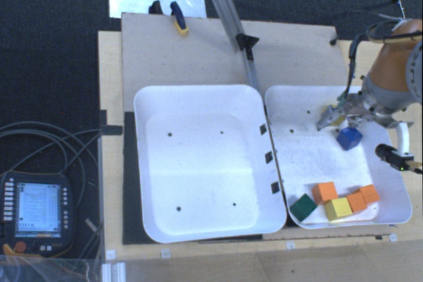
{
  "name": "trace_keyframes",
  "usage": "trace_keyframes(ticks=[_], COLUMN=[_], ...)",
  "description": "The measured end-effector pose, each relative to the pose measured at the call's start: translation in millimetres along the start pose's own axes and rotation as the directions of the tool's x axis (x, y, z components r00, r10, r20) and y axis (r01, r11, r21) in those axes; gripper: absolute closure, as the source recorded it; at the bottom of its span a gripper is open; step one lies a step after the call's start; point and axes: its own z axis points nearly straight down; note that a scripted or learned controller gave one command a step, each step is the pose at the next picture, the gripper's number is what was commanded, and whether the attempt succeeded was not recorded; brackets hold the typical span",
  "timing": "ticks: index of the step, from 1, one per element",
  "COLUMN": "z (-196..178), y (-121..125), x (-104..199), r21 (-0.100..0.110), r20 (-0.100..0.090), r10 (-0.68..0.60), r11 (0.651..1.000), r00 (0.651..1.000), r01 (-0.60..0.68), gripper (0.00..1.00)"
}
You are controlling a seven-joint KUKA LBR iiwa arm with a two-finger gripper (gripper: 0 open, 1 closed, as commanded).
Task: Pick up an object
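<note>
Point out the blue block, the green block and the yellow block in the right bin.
blue block (349,139): camera view, on its top face.
green block (303,207): camera view, middle of its top face.
yellow block (338,209): camera view, middle of its top face.

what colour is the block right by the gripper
Blue. The block lies in the right bin, just beside the gripper, seen in the camera view.

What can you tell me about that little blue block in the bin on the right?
The blue block is a small cube, solid blue, matte like painted wood or foam, though the material is uncertain. It appears turned at an angle, one corner pointing down the picture, in the upper part of the right bin, apart from the other blocks near the bin's lower edge. The gripper is just above it; whether they touch is unclear.
</note>
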Motion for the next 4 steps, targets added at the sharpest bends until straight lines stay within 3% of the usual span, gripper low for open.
trace_keyframes(ticks=[1, 2, 3, 4], z=[-15, -71, -133, -143], y=[3, -2, -6, -5], x=[1, -7, -5, -5], r21=[-0.008, 0.014, 0.012, 0.017], r20=[-0.001, -0.007, -0.006, -0.008], r10=[-0.004, 0.002, 0.0, 0.001], r11=[1.0, 1.0, 1.0, 1.0], r00=[1.0, 1.0, 1.0, 1.0], r01=[0.004, -0.002, 0.0, 0.0], gripper=[1.0, 1.0, 1.0, 1.0])
